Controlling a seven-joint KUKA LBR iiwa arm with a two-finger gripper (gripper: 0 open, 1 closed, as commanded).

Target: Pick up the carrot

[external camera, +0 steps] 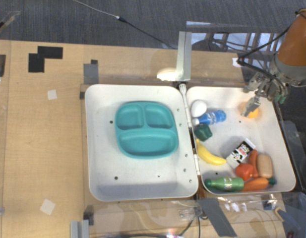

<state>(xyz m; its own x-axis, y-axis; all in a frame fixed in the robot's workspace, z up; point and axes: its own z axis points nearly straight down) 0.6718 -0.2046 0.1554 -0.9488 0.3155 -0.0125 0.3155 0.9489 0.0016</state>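
The carrot (257,184) lies lengthwise along the right bin's (284,148) near wall, well apart from the gripper (254,104), which hangs at the far end; its grip state cannot be told

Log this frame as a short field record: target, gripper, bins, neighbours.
target: carrot, lying at the right bin's near edge
gripper: gripper over the bin's far right corner, above a yellow-orange piece, well apart from the carrot
left bin: left bin holds a teal tray
carrot neighbours: green bottle, red pepper, bread roll
others: banana, blue bottle, white egg
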